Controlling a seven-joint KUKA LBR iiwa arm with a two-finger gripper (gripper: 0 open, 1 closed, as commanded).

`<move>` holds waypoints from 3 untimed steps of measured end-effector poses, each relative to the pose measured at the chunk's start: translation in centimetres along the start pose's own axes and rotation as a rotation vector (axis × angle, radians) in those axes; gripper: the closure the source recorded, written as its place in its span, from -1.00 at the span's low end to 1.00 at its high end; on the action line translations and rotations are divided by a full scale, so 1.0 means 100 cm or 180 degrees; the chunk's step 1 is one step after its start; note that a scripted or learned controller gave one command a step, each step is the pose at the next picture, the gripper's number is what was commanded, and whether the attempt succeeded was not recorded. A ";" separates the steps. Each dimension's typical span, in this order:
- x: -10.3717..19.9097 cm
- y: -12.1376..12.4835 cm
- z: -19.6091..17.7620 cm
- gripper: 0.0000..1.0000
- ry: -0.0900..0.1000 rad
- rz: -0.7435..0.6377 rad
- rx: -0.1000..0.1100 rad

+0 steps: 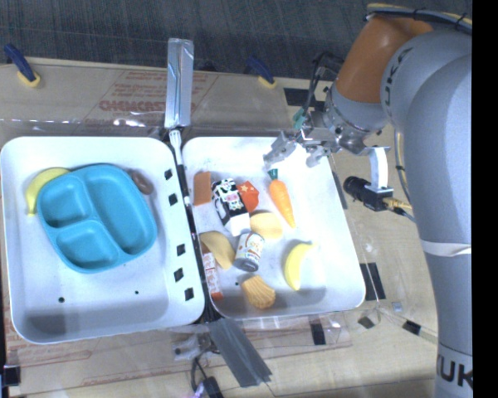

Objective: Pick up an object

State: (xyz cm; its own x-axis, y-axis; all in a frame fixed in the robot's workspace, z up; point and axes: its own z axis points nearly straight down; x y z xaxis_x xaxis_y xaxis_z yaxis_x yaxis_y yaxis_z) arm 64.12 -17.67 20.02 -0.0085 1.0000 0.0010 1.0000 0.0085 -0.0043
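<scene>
My gripper (297, 152) hangs over the far edge of the right bin (336, 222), its fingers spread open with nothing between them. Just below it lies an orange carrot (282, 202). Further into the bin are a black-and-white cow-patterned carton (226, 197), a red piece (247, 192), a sausage (202, 187), a pale yellow lump (266, 224), a small can (249, 252), a banana (295, 264), a bread piece (218, 249) and a ridged biscuit (259, 292).
The left bin (33, 305) holds a blue divided plate (95, 214), a yellow banana (40, 186) tucked under its far left edge and a small brown item (141, 181). A metal divider post (179, 81) stands between the bins at the back.
</scene>
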 end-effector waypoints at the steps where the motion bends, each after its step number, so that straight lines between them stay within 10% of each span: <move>1: -0.028 0.016 0.109 -1.00 -0.0004 0.0346 -0.0006; 2: -0.025 0.017 0.098 1.00 -0.0003 0.0321 -0.0005; 3: 0.017 0.015 -0.035 1.00 -0.0004 0.0400 -0.0055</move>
